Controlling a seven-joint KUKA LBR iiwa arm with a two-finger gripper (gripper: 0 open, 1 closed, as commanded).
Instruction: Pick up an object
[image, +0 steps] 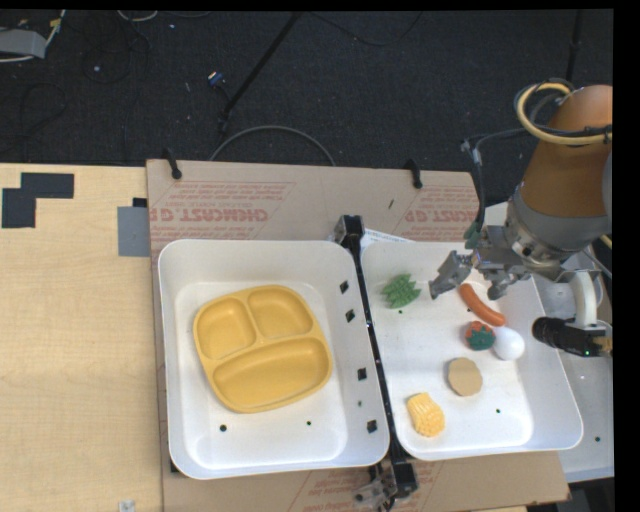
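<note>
My gripper hangs over the back of the right bin, its two fingers spread apart and nothing between them. An orange-red sausage lies just below and to the right of the fingertips. A green leafy piece sits to the gripper's left. In front of the sausage are a small teal and red item and a white egg. A tan round disc and a yellow corn cob lie nearer the front.
The left bin holds a yellow divided plate. A black divider runs between the two bins. Bare bin floor lies between the green piece and the corn cob.
</note>
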